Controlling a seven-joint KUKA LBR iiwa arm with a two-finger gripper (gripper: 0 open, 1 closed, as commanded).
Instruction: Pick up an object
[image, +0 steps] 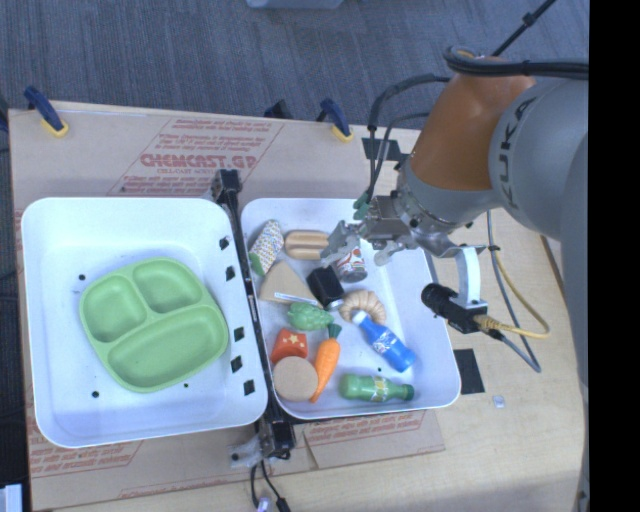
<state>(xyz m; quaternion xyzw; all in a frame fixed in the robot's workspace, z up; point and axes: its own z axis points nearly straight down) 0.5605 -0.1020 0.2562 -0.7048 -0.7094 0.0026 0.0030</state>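
1. Nearest the camera, at the right bin's (440, 385) front edge: a green bottle (375, 388) lying on its side, long axis left to right, with a round tan disc (295, 379) and a carrot (325, 366) just to its left.
2. Further back in the same bin: a blue bottle (384, 342), a croissant (362, 303), a tomato (289, 343), a green leafy piece (310, 317), a tan wedge (284, 281), a black block (325, 286), a hot dog (306, 243) and a small can (351, 264).
3. Gripper (352, 240) low over the bin's rear middle, directly above the small can; can right at the tips, slightly toward the camera from them.
4. Fingers: impossible to tell whether open or closed, or whether anything sits between them; dark blurred metal there.
5. Likely target by position: the small can, tilted, long axis unclear under the gripper.
6. Left bin (40, 300) carrying a green divided plate (153, 322), well apart from the gripper.
7. Worktop (520, 400) pale wood with cardboard (190, 155) under the bins, blue clamps at its far edge; dark carpet beyond.
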